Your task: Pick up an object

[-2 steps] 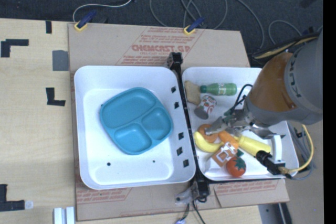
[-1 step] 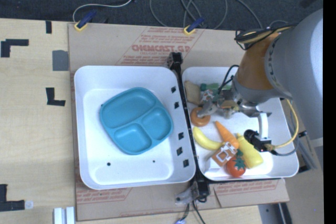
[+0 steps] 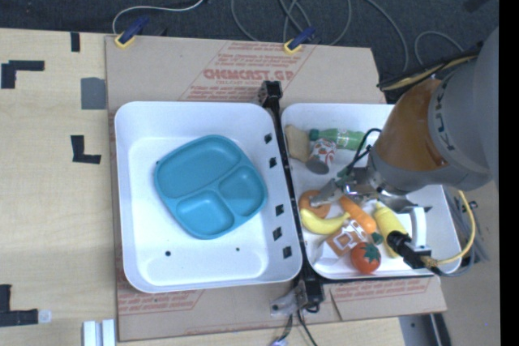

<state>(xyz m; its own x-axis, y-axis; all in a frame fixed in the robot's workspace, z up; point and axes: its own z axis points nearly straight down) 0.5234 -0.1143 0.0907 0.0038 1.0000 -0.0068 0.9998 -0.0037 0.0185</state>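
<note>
The right bin holds a heap of toy food. A green bottle lies at its far side beside a red-and-white carton and a brown piece. Nearer the front lie a yellow banana, an orange carrot, a red tomato and a small orange-and-white box. My gripper reaches down from the right into the middle of this bin, just above the banana and the carrot. The arm's wrist hides the bin's right part.
The left bin carries a blue divided plate. A black divider runs between the two bins. Both stand on a cardboard sheet, with loose cables on the dark floor behind.
</note>
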